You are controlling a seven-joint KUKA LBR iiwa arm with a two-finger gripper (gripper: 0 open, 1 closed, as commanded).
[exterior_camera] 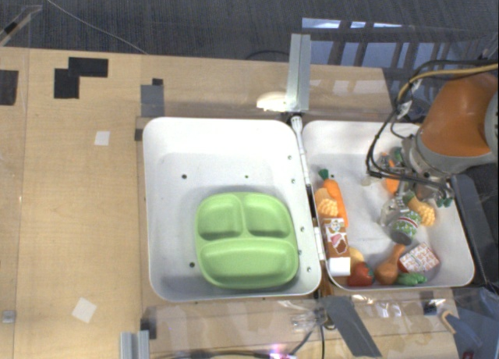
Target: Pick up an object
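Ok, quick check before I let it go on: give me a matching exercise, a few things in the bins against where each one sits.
Things:
1. green divided plate
2. toy carrot
3. gripper
4. small red-and-white carton

Places:
A. right bin, near its front right corner
B. left bin, toward the front
C. right bin, along its left wall
D. over the right bin's middle, among the toys

Pairs: 1-B, 2-C, 3-D, 4-A
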